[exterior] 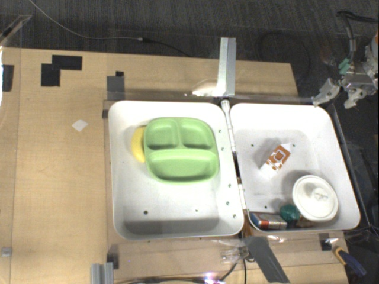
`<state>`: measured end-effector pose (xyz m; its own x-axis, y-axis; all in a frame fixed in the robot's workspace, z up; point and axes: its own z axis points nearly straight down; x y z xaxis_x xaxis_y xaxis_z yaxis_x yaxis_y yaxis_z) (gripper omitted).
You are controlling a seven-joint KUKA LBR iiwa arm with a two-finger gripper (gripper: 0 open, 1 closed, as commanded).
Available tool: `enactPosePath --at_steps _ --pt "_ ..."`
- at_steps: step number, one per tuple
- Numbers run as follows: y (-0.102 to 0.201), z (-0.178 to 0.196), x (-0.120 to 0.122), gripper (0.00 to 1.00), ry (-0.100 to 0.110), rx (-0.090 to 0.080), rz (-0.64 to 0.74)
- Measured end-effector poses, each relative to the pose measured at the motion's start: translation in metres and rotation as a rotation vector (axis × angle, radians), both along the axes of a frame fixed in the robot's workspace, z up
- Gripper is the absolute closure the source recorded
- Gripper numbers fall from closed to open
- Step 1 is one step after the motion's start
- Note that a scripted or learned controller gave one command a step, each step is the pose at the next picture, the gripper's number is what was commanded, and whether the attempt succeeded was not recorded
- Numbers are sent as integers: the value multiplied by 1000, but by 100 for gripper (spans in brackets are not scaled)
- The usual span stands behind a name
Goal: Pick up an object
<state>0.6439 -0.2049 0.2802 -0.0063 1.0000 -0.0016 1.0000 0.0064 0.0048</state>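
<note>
Gripper (342,94): we see it beyond the right bin's (331,129) far right corner, fingers spread, grasping nothing.
Left bin (124,212): green tray (179,148) over yellow object (137,145).
Right bin: white cup (315,197), patterned packet (276,157).

green tray (180,148), yellow object (137,145), white cup (315,197)

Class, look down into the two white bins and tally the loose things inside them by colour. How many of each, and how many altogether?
Green: 1, divided plate
Yellow: 1, object under the plate's left edge
White: 2, round lidded cup, packet with orange print
Teal: 1, small piece
Red and blue: 1, marker
Total: 6
</note>
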Motion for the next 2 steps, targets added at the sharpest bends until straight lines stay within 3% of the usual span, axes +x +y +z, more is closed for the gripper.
enactPosePath --at_steps 1,2 --pt "4 -89 19 0 1 0 84" --pt "56 -118 -30 0 0 0 201"
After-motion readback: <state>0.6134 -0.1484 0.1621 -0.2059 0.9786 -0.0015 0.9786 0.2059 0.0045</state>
